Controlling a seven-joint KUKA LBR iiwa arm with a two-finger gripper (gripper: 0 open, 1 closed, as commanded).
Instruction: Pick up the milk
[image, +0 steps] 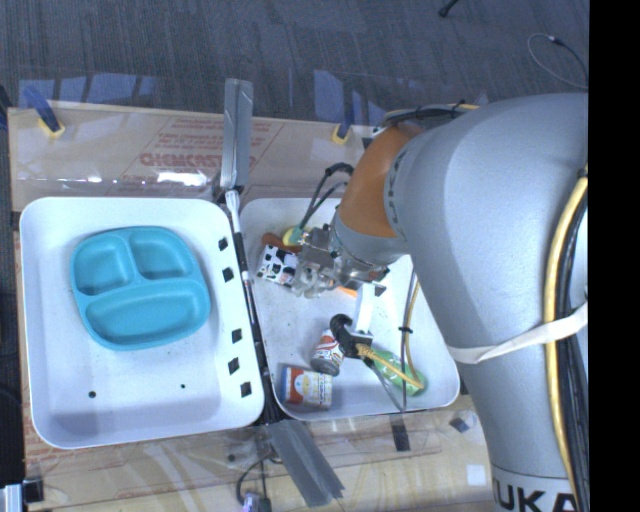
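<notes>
The KUKA iiwa arm (480, 270) enters from 3 o'clock and covers most of the right side of the camera view. Its orange band (368, 195) sits above the wrist, over the upper part of the right bin (262, 215).

The gripper (312, 272) is lowered into the right bin, toward its 10 o'clock corner. Whether it is wide or narrow cannot be told: the wrist housing and cabling hide that part of the tool.

The milk carton (276, 265), white with black cow-pattern patches, lies in the right bin near the bin's left wall, at 9 o'clock from the gripper and touching or just beside it. The view does not show whether the carton is gripped.

Other contents of the right bin:
- A small yellow and green item (292, 237) lies at 12 o'clock from the carton, partly hidden by the gripper.
- A small can (327, 355) with a red and white label lies tilted near the bin centre, at 6 o'clock from the gripper.
- A second can (305, 387) with an orange and blue label lies on its side near the bin's 6 o'clock wall.
- A yellow and green utensil-like item (392, 368) lies at 3 o'clock from the cans, reaching toward the 5 o'clock corner.

The left bin (60, 400) holds a blue divided plate (140, 285) with three compartments, set in the bin's upper half.
</notes>
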